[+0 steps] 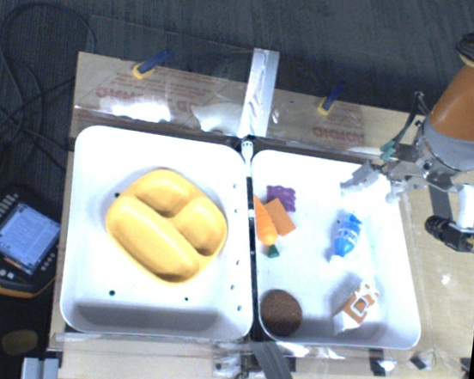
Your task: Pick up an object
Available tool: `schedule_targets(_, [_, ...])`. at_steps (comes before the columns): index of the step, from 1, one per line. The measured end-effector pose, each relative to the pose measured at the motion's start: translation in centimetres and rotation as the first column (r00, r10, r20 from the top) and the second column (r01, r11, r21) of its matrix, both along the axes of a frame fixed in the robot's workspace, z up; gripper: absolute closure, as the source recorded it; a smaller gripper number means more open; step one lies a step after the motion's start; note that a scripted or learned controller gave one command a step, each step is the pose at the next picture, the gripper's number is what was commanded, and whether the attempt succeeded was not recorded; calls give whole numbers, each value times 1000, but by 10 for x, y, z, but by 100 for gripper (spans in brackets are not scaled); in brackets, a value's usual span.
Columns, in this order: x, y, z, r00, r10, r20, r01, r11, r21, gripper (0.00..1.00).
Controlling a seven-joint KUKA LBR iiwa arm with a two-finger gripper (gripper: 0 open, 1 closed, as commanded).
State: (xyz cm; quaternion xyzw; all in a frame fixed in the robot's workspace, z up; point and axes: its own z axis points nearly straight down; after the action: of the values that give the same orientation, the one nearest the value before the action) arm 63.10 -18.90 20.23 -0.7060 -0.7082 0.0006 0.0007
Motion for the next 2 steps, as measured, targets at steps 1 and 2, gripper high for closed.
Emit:
schedule_targets(1, [-16, -18, -108, 992, 123, 3, -123, 992, 1, 0])
schedule_targets(2, [-16, -17, -99, 992, 124, 2, -124, 992, 2, 100])
